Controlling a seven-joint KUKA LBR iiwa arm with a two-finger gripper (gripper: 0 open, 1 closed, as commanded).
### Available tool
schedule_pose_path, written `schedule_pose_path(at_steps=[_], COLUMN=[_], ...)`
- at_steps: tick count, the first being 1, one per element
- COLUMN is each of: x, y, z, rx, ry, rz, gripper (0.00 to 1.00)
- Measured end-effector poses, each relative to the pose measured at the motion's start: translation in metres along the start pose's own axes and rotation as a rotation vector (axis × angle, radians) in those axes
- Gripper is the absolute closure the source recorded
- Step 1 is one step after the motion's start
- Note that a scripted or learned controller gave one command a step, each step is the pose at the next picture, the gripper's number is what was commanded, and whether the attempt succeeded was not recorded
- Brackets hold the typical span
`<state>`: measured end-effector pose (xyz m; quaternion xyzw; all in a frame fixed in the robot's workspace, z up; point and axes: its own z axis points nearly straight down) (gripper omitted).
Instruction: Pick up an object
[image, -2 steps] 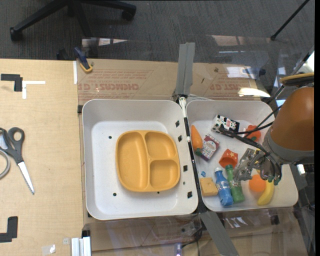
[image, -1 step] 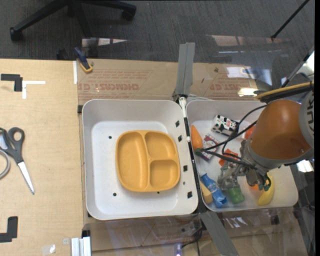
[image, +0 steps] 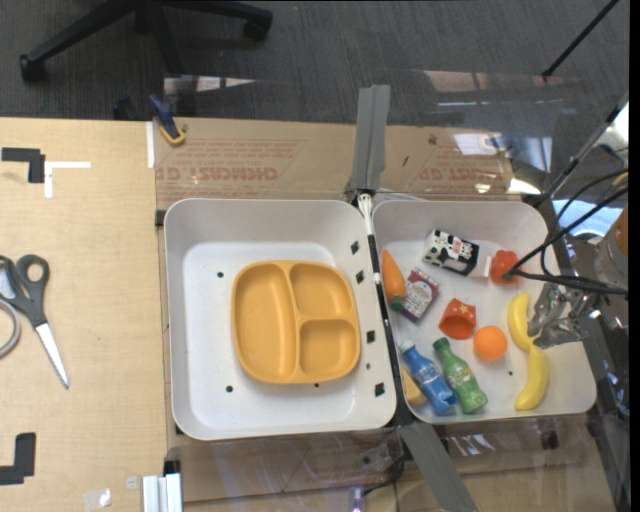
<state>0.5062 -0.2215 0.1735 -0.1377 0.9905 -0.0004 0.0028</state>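
The right bin (image: 400, 225) holds several small things: a black-and-white box (image: 453, 252), a red-orange piece (image: 503, 264), a carrot (image: 393, 273), a maroon packet (image: 418, 296), a red cup (image: 458, 318), an orange ball (image: 490, 343), a blue bottle (image: 425, 378), a green bottle (image: 460, 375) and two bananas (image: 532, 378). My gripper (image: 553, 318) hangs over the bin's right side, right beside the upper banana (image: 517, 320). I see nothing held in it.
A yellow divided plate (image: 297, 322) lies in the left bin (image: 190, 330). Scissors (image: 35, 310) rest on the wooden bench at far left. Black cables (image: 580, 215) run past the right bin's far corner. A cardboard sheet (image: 260, 165) lies behind the bins.
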Motion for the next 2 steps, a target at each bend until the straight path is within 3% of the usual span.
schedule_pose_path(at_steps=[1,2], x=[-0.0236,-0.0235], y=[0.052,0.0519], z=[0.0812,0.0812], rx=[-0.002,-0.002], ry=[0.002,0.002], rz=[0.041,0.042], gripper=[1.0,0.0])
